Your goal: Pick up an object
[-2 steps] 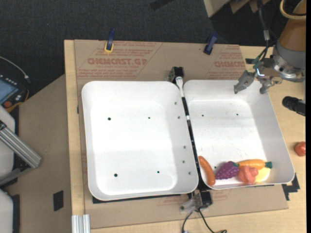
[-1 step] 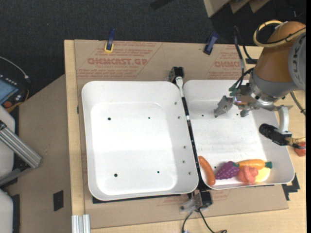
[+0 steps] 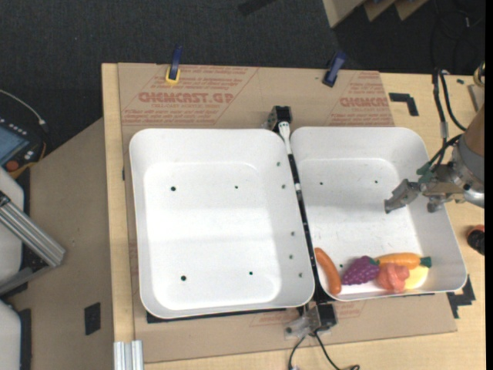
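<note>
Toy food (image 3: 375, 270) crowds right bin's (image 3: 354, 146) near edge, jaws (image 3: 420, 195) above it.

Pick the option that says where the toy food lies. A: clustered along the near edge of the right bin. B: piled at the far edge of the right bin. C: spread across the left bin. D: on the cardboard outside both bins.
A: the sausage, purple grapes, carrot and the rest sit together along the near edge of the right bin, below the tool.
</note>
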`<state>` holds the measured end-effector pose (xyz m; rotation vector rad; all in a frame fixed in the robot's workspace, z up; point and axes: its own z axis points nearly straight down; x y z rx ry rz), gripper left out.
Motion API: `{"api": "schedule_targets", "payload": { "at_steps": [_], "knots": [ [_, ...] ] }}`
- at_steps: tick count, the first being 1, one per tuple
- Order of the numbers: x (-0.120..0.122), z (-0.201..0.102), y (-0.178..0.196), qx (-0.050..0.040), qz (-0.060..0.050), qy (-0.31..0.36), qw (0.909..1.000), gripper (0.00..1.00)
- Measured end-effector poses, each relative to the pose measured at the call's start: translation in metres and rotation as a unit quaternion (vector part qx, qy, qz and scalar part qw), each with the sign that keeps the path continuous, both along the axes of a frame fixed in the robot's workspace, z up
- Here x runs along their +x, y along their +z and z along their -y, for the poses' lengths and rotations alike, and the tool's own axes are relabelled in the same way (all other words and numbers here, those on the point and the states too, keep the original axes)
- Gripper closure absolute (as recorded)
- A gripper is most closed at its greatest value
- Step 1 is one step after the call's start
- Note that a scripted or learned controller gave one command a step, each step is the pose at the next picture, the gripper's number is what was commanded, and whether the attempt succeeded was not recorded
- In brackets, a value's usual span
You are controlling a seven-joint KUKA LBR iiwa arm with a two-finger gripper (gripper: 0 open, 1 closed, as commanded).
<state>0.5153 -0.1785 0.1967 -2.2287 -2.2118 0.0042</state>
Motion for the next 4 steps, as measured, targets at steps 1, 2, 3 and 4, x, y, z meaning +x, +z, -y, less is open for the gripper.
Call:
{"api": "schedule_targets", "payload": {
  "at_steps": [1,2,3,4],
  "knots": [
    [-0.028,-0.032,-0.022,0.0020,-0.001,0.004,1.0000,0.00],
    [-0.038,0.035,-0.054,0.0004,-0.001,0.001,1.0000,0.00],
    [-0.036,0.032,-0.041,-0.0001,0.002,0.003,1.0000,1.00],
    [-0.036,0.032,-0.042,0.0002,0.002,0.003,1.0000,0.00]
  ]
}}
